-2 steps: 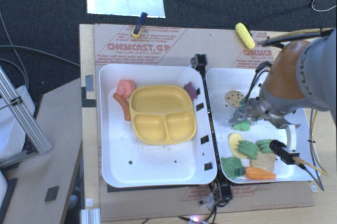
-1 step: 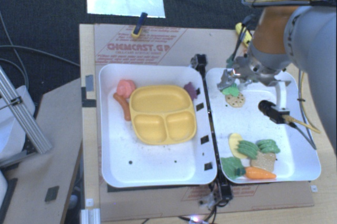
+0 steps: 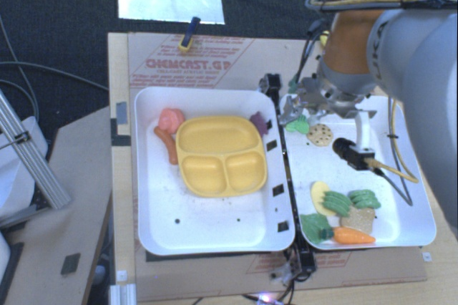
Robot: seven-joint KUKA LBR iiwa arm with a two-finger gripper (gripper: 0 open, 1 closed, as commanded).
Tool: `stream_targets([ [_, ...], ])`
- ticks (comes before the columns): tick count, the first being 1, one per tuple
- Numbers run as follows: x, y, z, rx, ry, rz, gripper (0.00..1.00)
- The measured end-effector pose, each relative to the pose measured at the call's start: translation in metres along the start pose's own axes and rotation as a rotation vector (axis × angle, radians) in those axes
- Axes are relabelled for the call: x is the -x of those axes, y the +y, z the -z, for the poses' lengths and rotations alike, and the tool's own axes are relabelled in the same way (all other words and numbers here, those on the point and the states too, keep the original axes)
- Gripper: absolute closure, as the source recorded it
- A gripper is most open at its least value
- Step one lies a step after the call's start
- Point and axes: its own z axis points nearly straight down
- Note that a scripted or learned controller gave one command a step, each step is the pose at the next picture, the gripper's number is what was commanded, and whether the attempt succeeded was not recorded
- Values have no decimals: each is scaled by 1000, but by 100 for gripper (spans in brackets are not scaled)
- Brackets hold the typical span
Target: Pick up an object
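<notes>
The gripper (image 3: 299,110) hangs at the upper left corner of the right bin (image 3: 415,225), just above a green toy piece (image 3: 299,126) and beside a cookie (image 3: 320,134). Whether it has anything in its grasp cannot be told from this angle. The green piece looks like light, rigid plastic play food, probably smooth and apt to slip; a pinch across its narrow width seems best. More toy vegetables (image 3: 354,200) lie at the bin's lower edge. A yellow tray (image 3: 218,153) sits in the left bin (image 3: 154,225).
</notes>
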Motion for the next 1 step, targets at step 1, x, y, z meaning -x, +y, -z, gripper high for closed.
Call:
stream_targets([
  [1, -60, -28, 0, -4, 1, 1, 100],
])
